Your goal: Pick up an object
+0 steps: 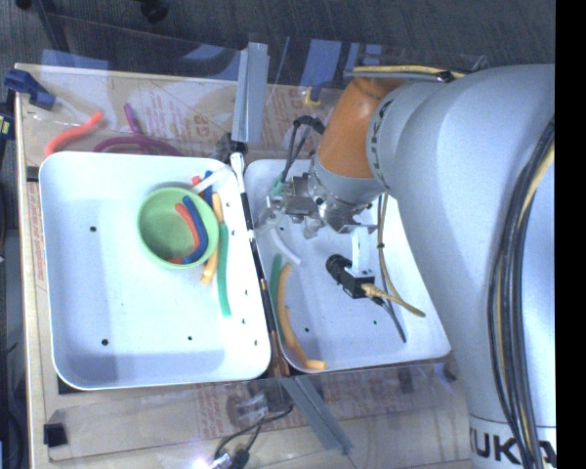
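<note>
My gripper (276, 210) hangs low over the far left corner of the right bin (420, 335), under the orange wrist band. A bent yellow-orange strip (289, 325) lies along that bin's left wall, nearer the front. Between the strip and the gripper I see a short green piece (276, 262) and a pale white piece (286, 252). In the left bin (107, 340) a green bowl (166, 228) holds red and blue curved pieces. A green stick (223, 293) and a small orange stick (211, 265) lie beside the bowl.
The big grey arm covers the right half of the right bin. A thin dark rod (395, 320) lies on that bin's floor. An orange strip (73, 133) and a purple loop (137, 146) rest on the bench behind the left bin.
</note>
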`<state>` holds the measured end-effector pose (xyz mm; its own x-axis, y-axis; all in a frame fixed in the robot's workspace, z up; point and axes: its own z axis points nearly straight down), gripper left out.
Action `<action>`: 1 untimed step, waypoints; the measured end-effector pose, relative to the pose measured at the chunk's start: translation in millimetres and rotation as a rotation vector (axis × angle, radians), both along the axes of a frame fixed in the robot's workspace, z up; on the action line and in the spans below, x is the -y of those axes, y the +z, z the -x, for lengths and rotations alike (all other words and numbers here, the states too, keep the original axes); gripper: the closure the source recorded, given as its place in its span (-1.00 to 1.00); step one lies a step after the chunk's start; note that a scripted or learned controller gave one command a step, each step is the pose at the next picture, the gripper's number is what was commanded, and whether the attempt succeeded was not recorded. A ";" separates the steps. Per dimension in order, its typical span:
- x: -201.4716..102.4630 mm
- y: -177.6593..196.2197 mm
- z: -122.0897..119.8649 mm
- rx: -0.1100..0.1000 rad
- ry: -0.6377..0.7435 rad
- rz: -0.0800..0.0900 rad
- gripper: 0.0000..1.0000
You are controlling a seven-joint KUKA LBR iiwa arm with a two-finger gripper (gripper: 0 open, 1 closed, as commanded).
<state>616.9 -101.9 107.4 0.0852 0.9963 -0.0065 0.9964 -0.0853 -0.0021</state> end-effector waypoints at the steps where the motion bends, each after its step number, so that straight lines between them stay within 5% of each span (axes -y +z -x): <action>1: 43.8 21.9 14.5 0.001 0.196 -0.007 -1.00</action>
